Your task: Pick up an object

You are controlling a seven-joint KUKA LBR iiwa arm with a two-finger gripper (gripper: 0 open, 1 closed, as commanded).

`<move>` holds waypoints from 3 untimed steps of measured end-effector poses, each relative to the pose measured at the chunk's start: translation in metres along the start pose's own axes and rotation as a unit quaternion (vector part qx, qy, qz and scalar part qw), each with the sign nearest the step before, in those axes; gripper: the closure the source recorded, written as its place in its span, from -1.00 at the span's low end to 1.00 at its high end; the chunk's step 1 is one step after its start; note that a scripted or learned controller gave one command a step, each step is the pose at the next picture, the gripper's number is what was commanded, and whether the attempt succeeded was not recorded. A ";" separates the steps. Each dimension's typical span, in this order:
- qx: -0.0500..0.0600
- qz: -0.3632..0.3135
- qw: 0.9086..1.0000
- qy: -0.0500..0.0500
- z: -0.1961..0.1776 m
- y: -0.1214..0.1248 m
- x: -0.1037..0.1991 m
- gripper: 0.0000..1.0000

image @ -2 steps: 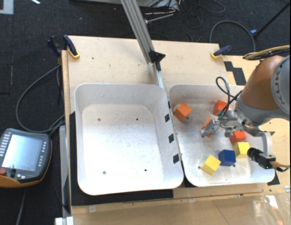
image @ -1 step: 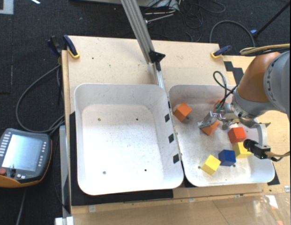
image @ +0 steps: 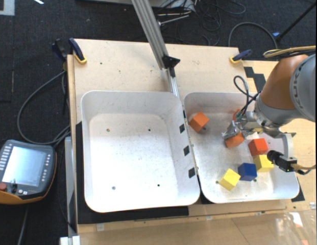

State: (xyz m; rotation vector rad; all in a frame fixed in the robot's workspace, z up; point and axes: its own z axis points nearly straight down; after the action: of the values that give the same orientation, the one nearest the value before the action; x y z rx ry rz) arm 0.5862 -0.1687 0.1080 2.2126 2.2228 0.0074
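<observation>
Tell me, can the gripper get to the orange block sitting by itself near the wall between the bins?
Probably yes. That orange block sits apart from the others, open from above, and the gripper is already in the same bin.

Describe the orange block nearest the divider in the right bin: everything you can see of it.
The orange block is a small cube, plain and matte, like painted wood or foam. It sits turned at an angle on the floor of the right bin, in its upper left part near the divider. Nothing touches it; the gripper is off to its right, beside a second orange block.
</observation>
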 end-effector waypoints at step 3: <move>0.006 -0.002 1.000 0.002 -0.086 0.014 0.241 1.00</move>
State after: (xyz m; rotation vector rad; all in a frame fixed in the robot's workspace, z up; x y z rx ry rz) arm 0.5980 0.0725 0.1941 2.2143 2.2356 -0.0010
